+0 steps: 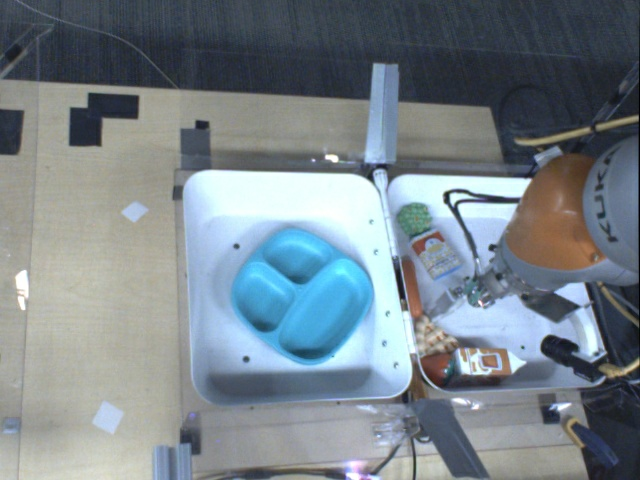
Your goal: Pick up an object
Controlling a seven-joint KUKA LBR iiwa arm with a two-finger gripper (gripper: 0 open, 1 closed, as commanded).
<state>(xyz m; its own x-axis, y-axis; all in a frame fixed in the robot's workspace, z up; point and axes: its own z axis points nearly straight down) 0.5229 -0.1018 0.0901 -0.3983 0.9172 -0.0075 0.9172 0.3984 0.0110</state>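
The hand (479, 293) was seen low over the middle of the right bin (490, 238). It was carried on the grey arm, whose orange band (555, 223) was spread above the bin's right half. How far the hand was opened could not be told, and nothing could be made out in its grasp.

Just up and to the left of the hand, a small red-and-white packet (437, 255) was laid flat on the bin floor; whether it was touched by the hand could not be told. Beyond the packet, near the far left corner, a green round thing (413, 215) was set. An orange-red stick (410, 288) was laid lengthwise along the left wall.

On the near side of the hand a pale knobbly lump (432, 336) was found. Closer to the near wall a brown-and-white carton (488, 364) was laid on its side, with a dark red rounded thing (436, 368) just beside its left end.

In the left bin (215, 228) a blue dish (300, 293), divided into three compartments, was placed at the middle. Both bins were borne side by side on the pale table (80, 318).
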